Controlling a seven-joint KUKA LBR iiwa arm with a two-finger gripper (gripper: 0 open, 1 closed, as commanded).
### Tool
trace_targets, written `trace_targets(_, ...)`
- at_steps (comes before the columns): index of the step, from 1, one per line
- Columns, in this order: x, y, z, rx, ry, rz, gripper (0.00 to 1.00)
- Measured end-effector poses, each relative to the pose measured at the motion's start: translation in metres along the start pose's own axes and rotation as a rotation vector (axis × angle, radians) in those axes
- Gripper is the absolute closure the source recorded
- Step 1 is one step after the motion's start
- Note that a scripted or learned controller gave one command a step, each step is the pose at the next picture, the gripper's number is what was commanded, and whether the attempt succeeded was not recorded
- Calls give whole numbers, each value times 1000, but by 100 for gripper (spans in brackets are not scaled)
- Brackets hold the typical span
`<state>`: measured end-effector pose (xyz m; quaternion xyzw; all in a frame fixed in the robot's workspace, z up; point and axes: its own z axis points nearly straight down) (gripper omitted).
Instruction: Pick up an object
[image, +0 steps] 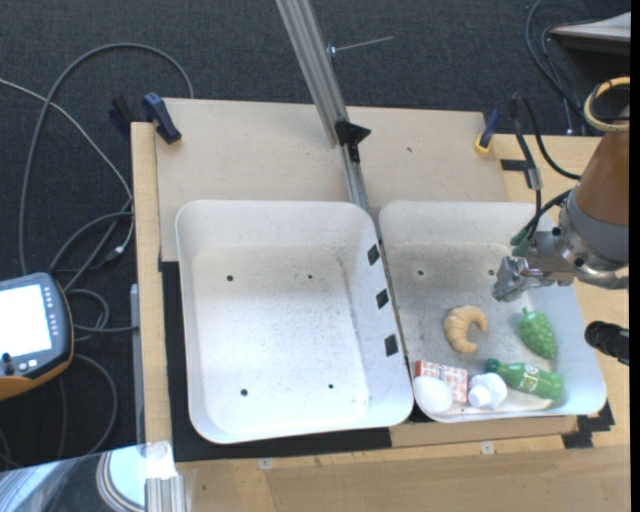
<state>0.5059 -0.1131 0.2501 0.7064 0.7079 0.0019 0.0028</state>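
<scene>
Down at the right bin's front edge sat a red-and-white packet, partly under something white, next to a green bottle lying flat. Behind those were a croissant and some green grapes. Gripper hovered just past them over bare floor; whether its fingers were spread or closed was honestly impossible to make out.

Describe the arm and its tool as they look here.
The arm is a thick rounded body, orange-brown above and grey at the wrist, entering from the right. Black cables loop beside it. The tool is small, metallic grey with a green patch on its mount.
</scene>
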Motion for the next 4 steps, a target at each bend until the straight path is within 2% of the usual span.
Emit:
trace_targets(1,45,19,-6,3,2,-4,100)
trace_targets(2,93,46,10,5,2,-4,100)
trace_targets(4,208,92,13,4,4,-5,100)
